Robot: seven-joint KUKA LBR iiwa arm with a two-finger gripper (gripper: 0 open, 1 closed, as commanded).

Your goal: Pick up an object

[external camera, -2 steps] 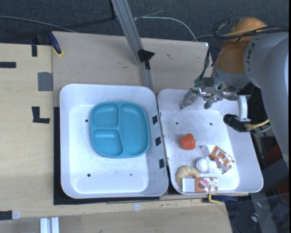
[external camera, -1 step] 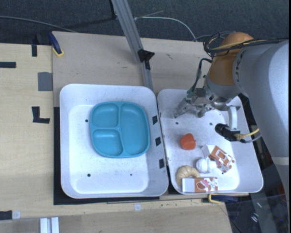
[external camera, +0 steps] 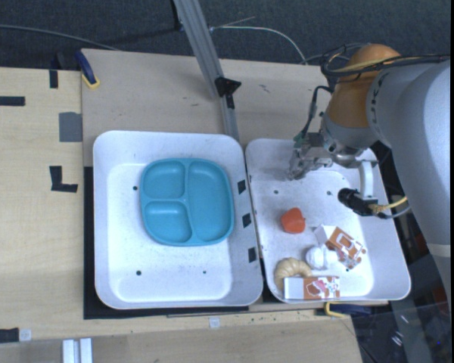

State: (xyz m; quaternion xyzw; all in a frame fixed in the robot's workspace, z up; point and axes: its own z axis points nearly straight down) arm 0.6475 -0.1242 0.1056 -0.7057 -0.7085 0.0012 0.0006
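The gripper [external camera: 301,166] hangs over the right bin [external camera: 266,203] at its 12 o'clock end, with nothing seen in its grasp; its opening cannot be told. A small red object [external camera: 292,221] lies mid-bin at the gripper's 6 o'clock, well apart. A croissant [external camera: 290,266] and two cartons [external camera: 343,246] sit toward 5 o'clock, and the left bin [external camera: 117,278] bears a blue divided plate [external camera: 187,201].

We see a divided plate [external camera: 188,201] in the left bin [external camera: 110,225]; food items crowd the right bin's [external camera: 268,165] near corner.
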